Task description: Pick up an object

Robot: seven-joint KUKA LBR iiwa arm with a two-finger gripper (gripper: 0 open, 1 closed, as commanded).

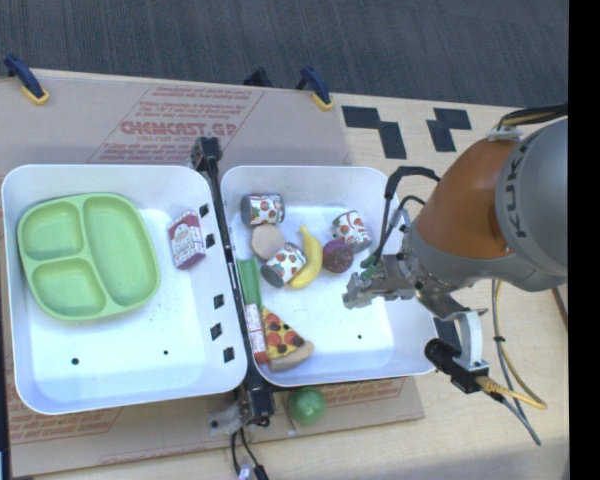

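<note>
The banana (307,259) lies nearly upright in the right bin (375,356), curving leftward.

The left bin (110,378) holds a divided plate (85,256) in its upper left and a small carton (187,240) just right of the plate. The right bin (330,363) holds two cans (263,209), a banana (308,260) and a plum (338,256) clustered in its upper middle, with a pizza slice (280,340) at its lower left. A lime (305,405) lies below the bins, at the bottom centre of the frame.
</note>
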